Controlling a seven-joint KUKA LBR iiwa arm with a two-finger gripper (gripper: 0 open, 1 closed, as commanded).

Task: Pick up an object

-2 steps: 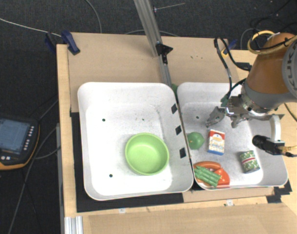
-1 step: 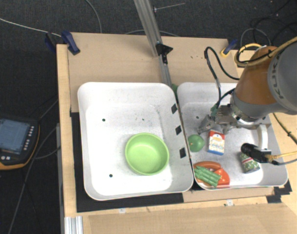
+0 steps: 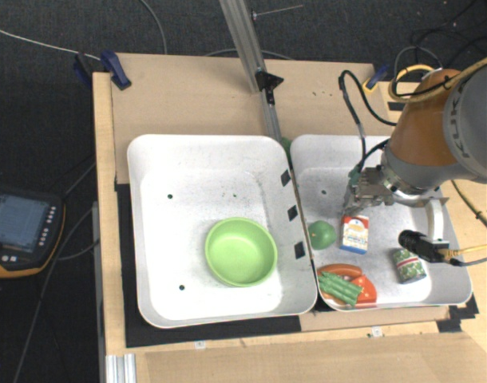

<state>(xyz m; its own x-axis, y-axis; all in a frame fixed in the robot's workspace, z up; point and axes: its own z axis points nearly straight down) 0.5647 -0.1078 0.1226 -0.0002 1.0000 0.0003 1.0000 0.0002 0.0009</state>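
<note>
— Plated vegetables (image 3: pixel 346 286), red and green on a small dish, sit at the front edge of the right bin (image 3: pixel 323 166), closest to the lens. Is that the target?

— Hard to call. The task names no one object. Directly under the hand (image 3: pixel 366 200) stands a small carton (image 3: pixel 355 234), white with red and blue print, near the middle of the right bin. It looks the likeliest pick.

— And around the carton?

— Just beside it, toward the divider, rests a green ball (image 3: pixel 322 233). Farther right lies a green-labelled can (image 3: pixel 409 265), with a black piece of the arm's hardware above it. The left bin (image 3: pixel 148 162) holds a lime-green bowl (image 3: pixel 240 250), well apart from the action.

— Has the arm (image 3: pixel 435 130) got anything?

— Nothing shows between its fingers. Whether the hand is spread or pressed together cannot be told from this angle; the wrist blocks it.

— So what stage is this?

— By my reading, the approach: the hand is positioned over the carton, the grasp not yet made. Next comes a straight descent with fingers either side of the carton, avoiding the ball.

— Everything rests on a tan tabletop (image 3: pixel 188 86).
</note>
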